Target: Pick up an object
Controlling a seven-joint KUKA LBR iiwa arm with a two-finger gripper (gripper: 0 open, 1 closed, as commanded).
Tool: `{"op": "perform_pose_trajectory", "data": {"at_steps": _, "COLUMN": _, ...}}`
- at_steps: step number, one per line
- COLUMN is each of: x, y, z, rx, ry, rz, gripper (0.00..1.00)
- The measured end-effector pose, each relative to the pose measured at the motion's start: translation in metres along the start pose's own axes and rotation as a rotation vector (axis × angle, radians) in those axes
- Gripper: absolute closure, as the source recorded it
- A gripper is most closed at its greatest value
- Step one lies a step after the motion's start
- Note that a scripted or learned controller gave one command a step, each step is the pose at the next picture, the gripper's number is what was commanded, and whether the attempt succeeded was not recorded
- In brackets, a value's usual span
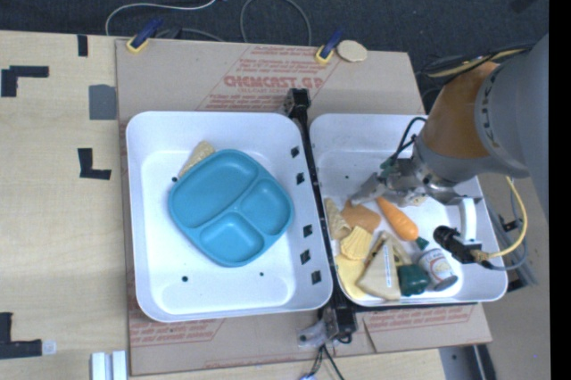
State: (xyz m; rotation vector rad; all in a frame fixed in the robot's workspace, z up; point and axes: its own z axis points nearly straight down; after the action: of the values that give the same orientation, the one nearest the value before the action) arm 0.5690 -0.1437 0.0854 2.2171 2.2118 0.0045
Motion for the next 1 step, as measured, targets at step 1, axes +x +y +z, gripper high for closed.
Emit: {"op": "perform_pose_trajectory", "data": {"at_steps": 1, "x": 0.0017, "y": 0.0020, "z": -0.0137, "rx": -0.001, "ry": 0.004, "rz": -0.002, "gripper": 1.00}}
